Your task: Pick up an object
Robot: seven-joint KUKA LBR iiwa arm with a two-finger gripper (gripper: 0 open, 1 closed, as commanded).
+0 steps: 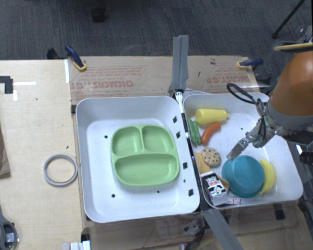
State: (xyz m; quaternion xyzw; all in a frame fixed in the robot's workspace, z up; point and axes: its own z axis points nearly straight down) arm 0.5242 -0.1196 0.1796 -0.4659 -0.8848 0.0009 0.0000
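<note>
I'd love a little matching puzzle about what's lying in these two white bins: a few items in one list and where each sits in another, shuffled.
Items:
1. green divided plate
2. yellow bottle
3. blue bowl
4. cookie

Places:
A. far end of the right bin, near its back wall
B. near end of the right bin, just below the gripper
C. middle of the left bin
D. right bin, close to the divider between the bins, left of the bowl

Pairs: 1-C, 2-A, 3-B, 4-D
</note>
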